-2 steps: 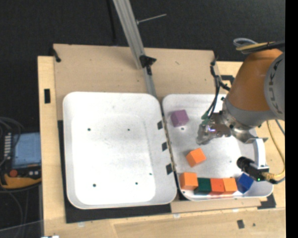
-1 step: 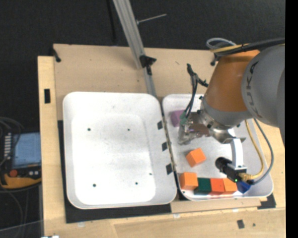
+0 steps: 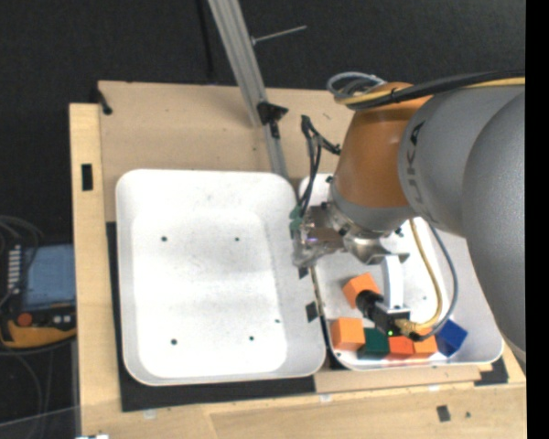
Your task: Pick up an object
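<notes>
Arm (image 3: 384,172) stooped over bin (image 3: 444,365) at lower right, within reach of clustered blocks (image 3: 349,333); jaws' state impossible to tell.

Left white bin (image 3: 210,273) on wood bench (image 3: 174,126), alu rail (image 3: 238,44) slanting at top, blue box (image 3: 50,275) off bench, far left

Pale lettering on grey arm (image 3: 457,163), just beside orange band (image 3: 375,158): runs sideways along link, partly cut off, too blurred to read. No other legible text, label, number or sign.
</notes>
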